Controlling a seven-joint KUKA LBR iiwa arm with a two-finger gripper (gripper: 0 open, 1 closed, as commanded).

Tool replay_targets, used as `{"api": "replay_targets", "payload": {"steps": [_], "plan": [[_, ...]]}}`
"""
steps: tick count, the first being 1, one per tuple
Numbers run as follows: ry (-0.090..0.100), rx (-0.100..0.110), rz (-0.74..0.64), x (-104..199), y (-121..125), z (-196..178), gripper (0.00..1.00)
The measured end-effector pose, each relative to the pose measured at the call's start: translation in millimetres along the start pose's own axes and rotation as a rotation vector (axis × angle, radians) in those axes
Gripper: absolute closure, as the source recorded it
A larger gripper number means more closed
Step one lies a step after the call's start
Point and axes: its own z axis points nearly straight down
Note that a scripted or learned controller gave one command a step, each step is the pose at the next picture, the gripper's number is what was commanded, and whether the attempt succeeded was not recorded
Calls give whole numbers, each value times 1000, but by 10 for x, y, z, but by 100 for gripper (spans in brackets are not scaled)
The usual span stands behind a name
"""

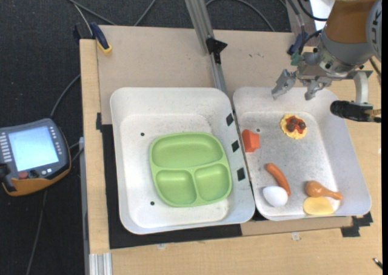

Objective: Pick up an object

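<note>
My gripper [297, 87] hangs open above the far edge of the right bin [345, 146], its two grey fingers spread with nothing between them. Below it in that bin lie a small round yellow tart with dark red topping [293, 126], an orange block [251, 140] by the left wall, an orange sausage [277, 176], a white egg [274, 195], a brown chicken drumstick [321, 191] and a pale yellow piece [319, 206]. The tart lies closest to the gripper, a little nearer the camera.
The left bin [130, 146] holds a green divided plate [190, 168]. A metal pole [200, 16] slants up from between the bins. A teach pendant [30, 155] sits off the bench at left. Cables trail across the dark floor.
</note>
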Motion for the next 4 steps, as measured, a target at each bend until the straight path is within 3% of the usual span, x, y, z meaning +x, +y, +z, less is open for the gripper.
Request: {"api": "replay_targets", "payload": {"steps": [2,3,4], "plan": [[0,1,1,48,-24,1050,0],[-1,-8,1,52,-2,900,100],[-3,-15,-1,58,74,262,100]]}}
